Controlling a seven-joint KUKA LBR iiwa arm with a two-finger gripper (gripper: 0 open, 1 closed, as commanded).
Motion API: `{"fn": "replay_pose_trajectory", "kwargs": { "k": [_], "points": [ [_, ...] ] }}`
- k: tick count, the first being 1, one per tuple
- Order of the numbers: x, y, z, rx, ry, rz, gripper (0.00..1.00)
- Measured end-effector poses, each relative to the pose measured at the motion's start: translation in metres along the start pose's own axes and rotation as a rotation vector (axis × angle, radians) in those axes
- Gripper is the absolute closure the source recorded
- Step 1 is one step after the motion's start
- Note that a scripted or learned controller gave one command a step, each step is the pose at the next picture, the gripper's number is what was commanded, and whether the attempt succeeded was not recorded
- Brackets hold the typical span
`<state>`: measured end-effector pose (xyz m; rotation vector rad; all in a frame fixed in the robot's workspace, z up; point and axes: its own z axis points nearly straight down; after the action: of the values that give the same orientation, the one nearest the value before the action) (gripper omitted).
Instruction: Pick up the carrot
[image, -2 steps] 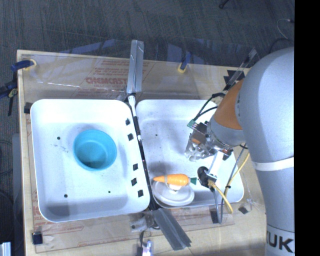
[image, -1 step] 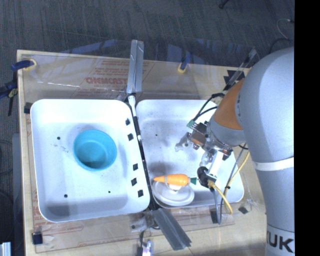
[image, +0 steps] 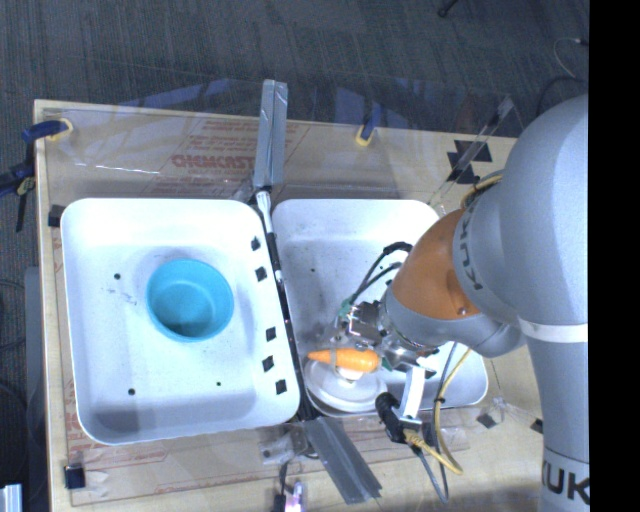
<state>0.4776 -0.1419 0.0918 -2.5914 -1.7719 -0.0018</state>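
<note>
Orange is what catches the eye first: the carrot (image: 344, 357) lies on its side near the front of the right bin (image: 330, 235), its thin tip pointing toward the divider between the two bins. It sits on top of a pale round plate (image: 330, 393) (it could be a shallow dish, the rim is all I can make out) that rests against the front wall of that bin.

My gripper (image: 362, 345) is down over the carrot's thick end, right where the orange meets my wrist hardware. Whether I have the carrot clasped or am merely pressed close to it I cannot tell, since my own wrist blocks that spot from above.

My arm (image: 545, 250) comes in from the right, a broad grey body with the orange band (image: 430, 280) curving just above the wrist. Black cables loop off the wrist over the middle of the right bin, and a yellow cable trails down past the front edge of the bench.

The left bin (image: 90, 300) holds a blue bowl (image: 190, 298), upright, a little left of its middle and well apart from the carrot. A grey bar (image: 270, 130) stands at the back where the two bins meet, and the wooden bench (image: 150, 140) under it all is covered in clear plastic sheet.
</note>
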Motion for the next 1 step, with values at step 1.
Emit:
{"fn": "replay_pose_trajectory", "kwargs": {
  "k": [1],
  "points": [
    [-0.0018, 0.0029, -0.0107, -0.007, -0.003, -0.002, 1.00]
  ]
}}
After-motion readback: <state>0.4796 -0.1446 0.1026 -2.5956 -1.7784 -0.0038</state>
